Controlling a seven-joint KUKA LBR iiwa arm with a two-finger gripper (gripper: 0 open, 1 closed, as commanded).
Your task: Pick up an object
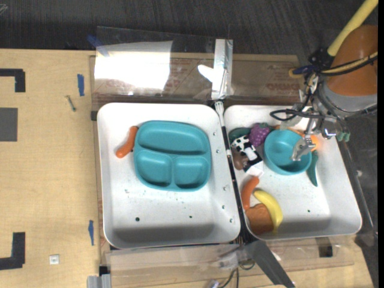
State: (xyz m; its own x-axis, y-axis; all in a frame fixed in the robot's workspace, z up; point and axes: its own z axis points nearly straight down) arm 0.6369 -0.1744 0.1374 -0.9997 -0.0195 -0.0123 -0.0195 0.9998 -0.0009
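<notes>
My gripper point(303, 147) hangs over the right bin point(336, 215), above the right part of a teal bowl point(282, 155). Left of the bowl lie purple grapes point(259, 134) and a black-and-white toy point(245, 150). A yellow banana point(270, 206) rests on an orange fruit point(258, 219) at the bin's front left, with an orange carrot piece point(246, 188) just behind them. A teal utensil point(313, 171) pokes out from the bowl's right side. Nothing is seen held in the gripper.
The left bin point(120, 209) holds a teal divided plate point(173, 155) and an orange sausage-shaped toy point(126, 143) at the plate's left. A clear plastic panel point(156, 68) stands behind the bins. Cables point(288, 114) hang near the wrist.
</notes>
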